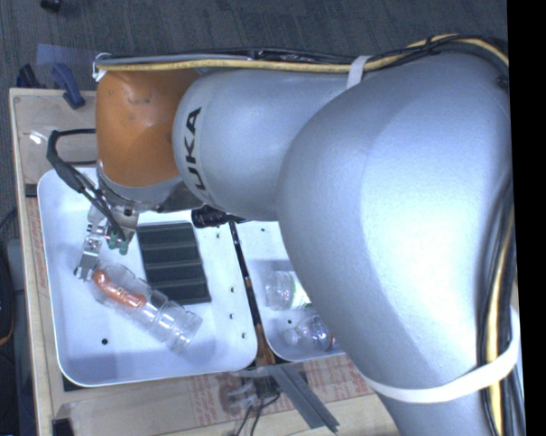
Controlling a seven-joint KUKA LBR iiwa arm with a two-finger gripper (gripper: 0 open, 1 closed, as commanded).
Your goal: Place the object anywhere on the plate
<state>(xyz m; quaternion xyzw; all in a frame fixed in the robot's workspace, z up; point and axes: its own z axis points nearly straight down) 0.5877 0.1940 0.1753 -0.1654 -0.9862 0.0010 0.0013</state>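
Note:
A clear plastic bottle [146, 306] with an orange-tinted end lies on its side in the left bin [59, 294], running from upper left to lower right. A black ridged rectangular plate [173, 260] lies flat just right of it, toward the middle of the bin. My gripper [95, 247] hangs from the orange wrist band, directly over the bottle's orange end and left of the black plate. How close it is to the bottle cannot be judged from this slant.
The grey arm body covers most of the right bin [288, 352]. Two clear crumpled plastic items [281, 289] [311, 331] show in its visible left part. A raised divider [244, 277] separates the bins. A black cable loops at the left bin's far corner.

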